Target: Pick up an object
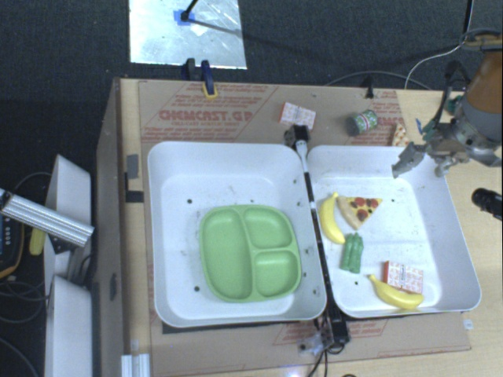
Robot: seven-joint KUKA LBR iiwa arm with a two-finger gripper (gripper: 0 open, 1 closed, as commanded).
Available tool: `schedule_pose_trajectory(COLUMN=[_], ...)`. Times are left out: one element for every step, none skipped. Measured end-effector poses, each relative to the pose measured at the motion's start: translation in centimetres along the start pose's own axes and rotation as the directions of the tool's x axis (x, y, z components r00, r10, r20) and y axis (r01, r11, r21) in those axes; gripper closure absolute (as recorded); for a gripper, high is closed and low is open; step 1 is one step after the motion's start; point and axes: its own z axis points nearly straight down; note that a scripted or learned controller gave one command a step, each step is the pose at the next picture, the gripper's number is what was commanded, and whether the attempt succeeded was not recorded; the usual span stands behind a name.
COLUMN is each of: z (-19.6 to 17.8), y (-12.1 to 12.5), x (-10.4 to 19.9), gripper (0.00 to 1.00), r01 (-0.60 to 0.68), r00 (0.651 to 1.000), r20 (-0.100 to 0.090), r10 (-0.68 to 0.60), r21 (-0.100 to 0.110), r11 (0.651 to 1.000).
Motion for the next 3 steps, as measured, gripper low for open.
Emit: schedule_pose_trajectory(z=[-0.8, 11.1, 14.5], y=[-4.6, -6.4, -9.2], x=[5.3, 5.0, 8.6], gripper=[0.00, 0.00, 0.00], r01=[0.003, -0.002, 0.000], r00=[1.000, 1.000, 1.000], r20=[-0.001, -0.001, -0.001], r10=[-0.003, 0.002, 0.000], r21=[0.000, 0.005, 0.001], r11=[1.000, 1.000, 1.000])
